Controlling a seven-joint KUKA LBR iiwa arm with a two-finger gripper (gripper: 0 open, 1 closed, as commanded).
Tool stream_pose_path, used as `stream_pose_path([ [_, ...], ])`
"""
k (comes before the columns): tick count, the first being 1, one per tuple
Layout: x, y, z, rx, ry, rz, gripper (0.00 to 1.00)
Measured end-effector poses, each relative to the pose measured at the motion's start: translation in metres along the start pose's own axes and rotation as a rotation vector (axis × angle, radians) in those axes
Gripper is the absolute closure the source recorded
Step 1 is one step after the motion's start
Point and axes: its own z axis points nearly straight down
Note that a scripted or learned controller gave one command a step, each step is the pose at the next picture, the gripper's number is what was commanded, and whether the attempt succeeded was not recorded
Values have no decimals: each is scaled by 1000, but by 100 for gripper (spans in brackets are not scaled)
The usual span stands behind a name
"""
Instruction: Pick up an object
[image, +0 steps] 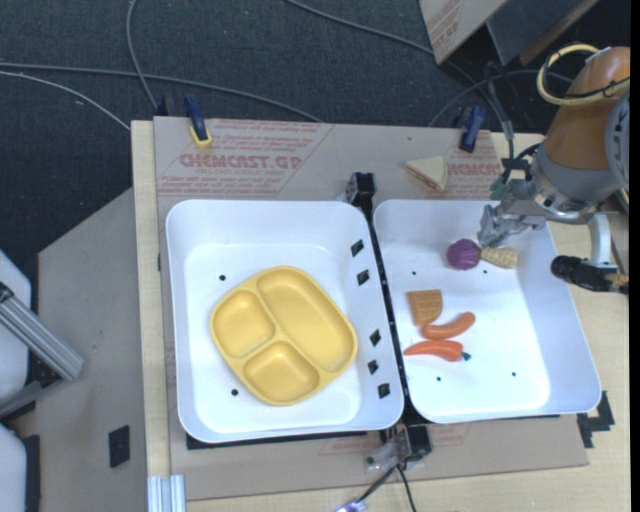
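In the right bin lie a purple round object, a small tan piece, a brown toast-like square, an orange sausage and an orange carrot. My gripper hangs over the bin's far side, just right of the purple object and right above the tan piece. Nothing shows between its fingers.
The left bin holds a yellow divided plate. A sandwich wedge lies on the board behind the right bin. Black clips join the bins along the middle. Blue clamps sit at the board's far edge.
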Motion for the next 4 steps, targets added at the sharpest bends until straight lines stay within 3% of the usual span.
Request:
stream_pose_path([
  [1, 0, 2, -55, 0, 0, 0, 100],
  [2, 0, 3, -56, 5, 1, 0, 100],
  [4, 127, 4, -51, 10, 6, -6, 100],
])
